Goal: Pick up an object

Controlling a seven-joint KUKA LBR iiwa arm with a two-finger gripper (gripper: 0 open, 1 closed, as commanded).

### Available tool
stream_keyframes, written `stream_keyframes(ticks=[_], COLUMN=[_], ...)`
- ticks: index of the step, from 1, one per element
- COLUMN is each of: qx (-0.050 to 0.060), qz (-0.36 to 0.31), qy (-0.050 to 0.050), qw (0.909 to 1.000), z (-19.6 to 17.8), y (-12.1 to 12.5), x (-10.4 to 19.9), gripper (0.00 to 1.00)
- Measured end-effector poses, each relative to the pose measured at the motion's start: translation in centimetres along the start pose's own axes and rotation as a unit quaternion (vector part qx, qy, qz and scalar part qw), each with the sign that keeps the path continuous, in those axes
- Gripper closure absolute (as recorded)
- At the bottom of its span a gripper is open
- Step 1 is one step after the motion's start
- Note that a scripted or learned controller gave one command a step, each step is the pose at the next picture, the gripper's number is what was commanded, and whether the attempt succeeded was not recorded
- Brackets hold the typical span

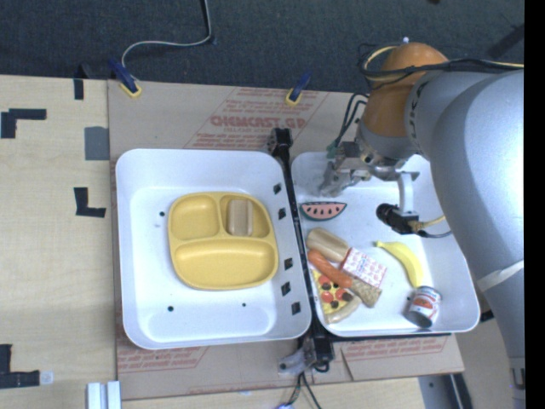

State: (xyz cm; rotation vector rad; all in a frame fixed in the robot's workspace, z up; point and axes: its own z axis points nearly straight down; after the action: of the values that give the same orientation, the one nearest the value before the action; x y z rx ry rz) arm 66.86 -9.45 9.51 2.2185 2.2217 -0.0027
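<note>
One red watermelon slice, green-rinded, lies below the fingers; their spread, I cannot tell.

watermelon slice, banana, can, lying in right bin

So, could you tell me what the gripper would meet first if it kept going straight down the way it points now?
Probably the bare white floor of the right bin. The gripper points down at the bin's upper left part, just above the watermelon slice. From this slanted view depth is unclear, so it might clip the slice's edge.
</note>
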Motion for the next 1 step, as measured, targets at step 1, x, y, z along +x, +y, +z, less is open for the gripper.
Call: stream_keyframes(ticks=[1], qx=[0.000], qz=[0.000], qy=[0.000], qw=[1.0000], z=[0.02], y=[-0.01], x=[0.00], gripper=[0.00])
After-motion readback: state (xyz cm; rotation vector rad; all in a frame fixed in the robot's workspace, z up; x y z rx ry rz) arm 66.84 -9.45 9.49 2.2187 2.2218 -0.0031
